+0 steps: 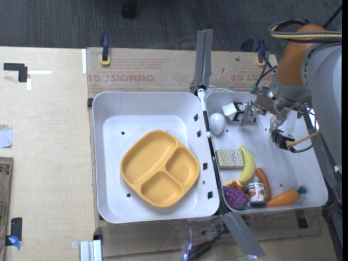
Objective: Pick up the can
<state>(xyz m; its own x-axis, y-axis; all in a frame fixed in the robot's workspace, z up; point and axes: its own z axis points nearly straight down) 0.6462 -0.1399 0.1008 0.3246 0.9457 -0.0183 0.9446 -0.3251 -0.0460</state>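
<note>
The can point(256, 192) is small, with a red and white label. It stands near the front edge of the right bin point(304, 167), between the purple grapes point(235, 196) and a toy carrot point(283, 197). My gripper point(247, 115) hangs low over the far end of the same bin, well behind the can and apart from it. Just left of the gripper lies a small white and black object point(230, 110). The arm's grey body and orange band point(298, 53) come in from the right.
A white egg-shaped object point(216, 123), a tan cracker block point(229, 158), a banana point(247, 166) and an orange sausage-like toy point(263, 178) lie in the right bin. The left bin point(109, 145) holds a yellow divided plate point(159, 168).
</note>
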